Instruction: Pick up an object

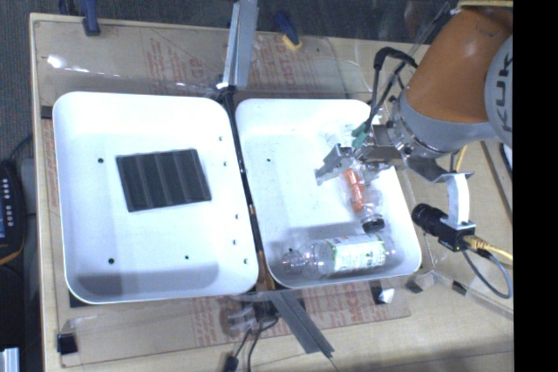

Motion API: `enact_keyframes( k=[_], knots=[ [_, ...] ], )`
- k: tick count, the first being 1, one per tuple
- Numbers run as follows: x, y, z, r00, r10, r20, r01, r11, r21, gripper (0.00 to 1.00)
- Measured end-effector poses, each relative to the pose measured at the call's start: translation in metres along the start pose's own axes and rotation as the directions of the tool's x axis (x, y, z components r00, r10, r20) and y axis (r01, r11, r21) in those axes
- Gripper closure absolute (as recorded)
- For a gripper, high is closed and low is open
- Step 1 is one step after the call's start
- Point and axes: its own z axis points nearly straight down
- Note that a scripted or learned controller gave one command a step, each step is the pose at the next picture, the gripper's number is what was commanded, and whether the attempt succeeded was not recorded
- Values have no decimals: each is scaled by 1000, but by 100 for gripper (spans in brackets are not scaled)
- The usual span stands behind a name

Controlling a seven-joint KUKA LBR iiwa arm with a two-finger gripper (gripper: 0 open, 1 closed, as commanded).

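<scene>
My gripper [347, 161] hangs low over the right part of the right bin [279, 126], the grey and orange arm reaching in from the right. Just below it lies a small orange object [354, 186], its upper end close under the gripper; whether they touch is unclear. A clear plastic bottle [342, 257] with a white label lies on its side along the bin's near wall. Between the orange object and the bottle sits a small black cap-like piece [373, 224].
The left bin [78, 126] holds a dark ribbed rectangular pad [164, 179]. A grey metal bar [241, 39] rises from behind the seam between the bins. A black connector with cables [440, 226] sticks out beside the right bin's right wall.
</scene>
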Motion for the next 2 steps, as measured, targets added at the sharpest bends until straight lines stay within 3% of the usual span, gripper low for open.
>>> enact_keyframes(
  k=[1, 2],
  knots=[
    [0, 0, 0, 1000, 0, 0, 0, 1000, 0, 0],
    [-18, -10, 70, 1000, -29, 0, 29, 1000, 1, 0]
  ],
)
